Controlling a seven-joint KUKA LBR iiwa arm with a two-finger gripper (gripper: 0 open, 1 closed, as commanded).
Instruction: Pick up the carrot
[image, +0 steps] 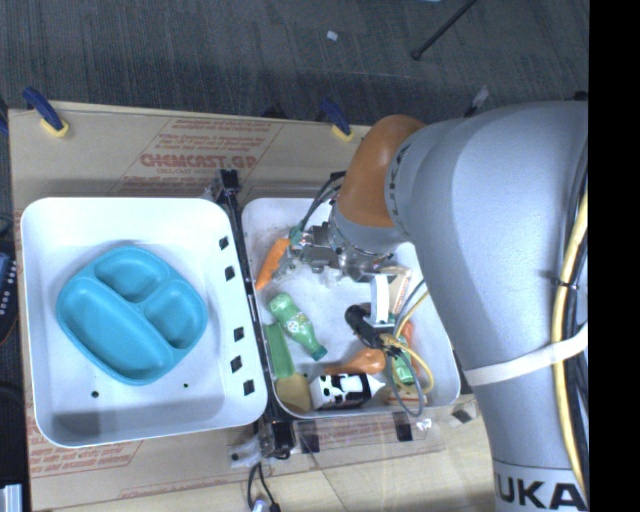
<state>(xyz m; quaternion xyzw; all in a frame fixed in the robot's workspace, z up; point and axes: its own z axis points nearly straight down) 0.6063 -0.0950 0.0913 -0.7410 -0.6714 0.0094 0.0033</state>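
Note:
The carrot (270, 263) is a slim orange piece lying at a slant near the left wall of the right bin (262, 215), its upper end pointing to the right. My gripper (305, 247) hangs low over the bin just right of the carrot's upper end, close to it or touching it. The grey wrist with its orange band (372, 178) covers the bin's back right part. I see nothing held in the gripper.
In the right bin lie a green bottle (296, 326), a black-and-white cow toy (344, 390), an orange piece (365, 360) and several small items by the right wall. The left bin (60, 420) holds a blue divided plate (132, 312).

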